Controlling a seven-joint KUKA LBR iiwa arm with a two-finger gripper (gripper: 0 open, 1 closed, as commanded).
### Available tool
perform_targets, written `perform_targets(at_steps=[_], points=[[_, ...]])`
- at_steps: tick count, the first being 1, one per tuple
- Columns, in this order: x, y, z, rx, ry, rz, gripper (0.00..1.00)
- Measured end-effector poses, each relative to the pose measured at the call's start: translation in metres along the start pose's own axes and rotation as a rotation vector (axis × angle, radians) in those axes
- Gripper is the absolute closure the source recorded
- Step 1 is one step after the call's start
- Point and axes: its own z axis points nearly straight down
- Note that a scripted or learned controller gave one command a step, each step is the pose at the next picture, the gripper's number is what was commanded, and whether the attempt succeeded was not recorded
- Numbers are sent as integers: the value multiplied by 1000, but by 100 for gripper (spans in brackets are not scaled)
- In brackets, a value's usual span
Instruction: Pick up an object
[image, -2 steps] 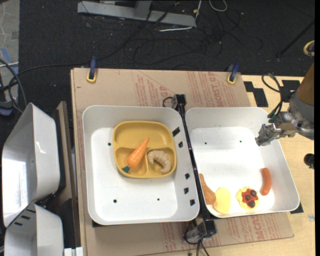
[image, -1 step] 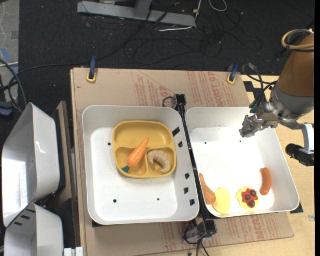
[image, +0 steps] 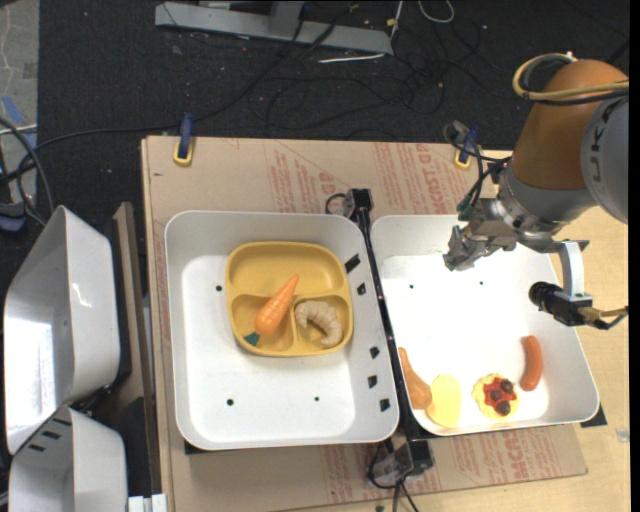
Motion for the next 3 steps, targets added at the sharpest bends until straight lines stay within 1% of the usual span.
perform_targets(at_steps=[1,2,3], points=[[59,15,6,-1,0,0,100],[114,34,-9,-4,0,-1,100],[174,55,-13,-4,0,-1,100]])
